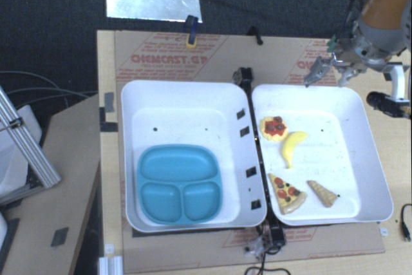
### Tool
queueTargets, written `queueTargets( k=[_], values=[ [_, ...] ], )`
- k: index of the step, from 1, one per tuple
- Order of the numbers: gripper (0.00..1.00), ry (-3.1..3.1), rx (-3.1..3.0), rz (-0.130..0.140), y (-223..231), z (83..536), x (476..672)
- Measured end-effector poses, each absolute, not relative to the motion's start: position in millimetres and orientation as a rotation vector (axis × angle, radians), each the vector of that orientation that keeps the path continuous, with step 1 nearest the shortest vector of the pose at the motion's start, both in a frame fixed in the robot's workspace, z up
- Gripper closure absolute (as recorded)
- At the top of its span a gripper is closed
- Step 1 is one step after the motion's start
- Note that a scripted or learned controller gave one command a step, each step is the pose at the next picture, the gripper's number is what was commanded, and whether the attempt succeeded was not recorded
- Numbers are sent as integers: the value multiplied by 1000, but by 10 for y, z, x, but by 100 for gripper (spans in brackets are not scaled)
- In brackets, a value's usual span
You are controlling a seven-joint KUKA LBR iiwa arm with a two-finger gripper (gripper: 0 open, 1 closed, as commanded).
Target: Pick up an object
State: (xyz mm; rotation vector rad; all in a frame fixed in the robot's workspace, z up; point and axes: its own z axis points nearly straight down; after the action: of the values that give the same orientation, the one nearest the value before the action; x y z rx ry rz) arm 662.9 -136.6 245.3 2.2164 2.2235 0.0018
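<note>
Two shallow white bins sit side by side on the worktop (pixel 212 51), which is lined with printed cardboard, and the fixed camera looks down on both at a slant. The left bin (pixel 138 106) carries a blue divided tray (pixel 180 183) lying flat toward its near side. The right bin (pixel 367 158) holds four small toy foods, loosely scattered and mostly apart from each other, which leaves room around each for a grasp from above: a round pizza-like piece with red topping (pixel 274 127) just beside a yellow banana (pixel 291 146), and nearer the camera a pizza slice (pixel 286 193) and a tan wedge (pixel 322 192). Any of these could serve as the object to pick; all four rest on the bin floor, none lifted.

The arm (pixel 386 3) comes in from the right, its orange band above the wrist. The hand (pixel 329 71) hovers over the far rim of the right bin, well apart from the toys and above them, with its two fingers spread apart and nothing between them. That pose reads as a ready stance before a descent: open so it can straddle a piece, high so it clears the bin wall. By my judgement the pick has not yet begun, and the round piece and banana are the nearest candidates.
</note>
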Motion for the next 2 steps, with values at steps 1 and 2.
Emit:
queueTargets(
  k=[1, 2],
  values=[
    [0, 2245, 2208, 5, 13, 1810, 6682],
    [0, 2248, 2206, 7, 1698, 1648, 6245]
  ],
)
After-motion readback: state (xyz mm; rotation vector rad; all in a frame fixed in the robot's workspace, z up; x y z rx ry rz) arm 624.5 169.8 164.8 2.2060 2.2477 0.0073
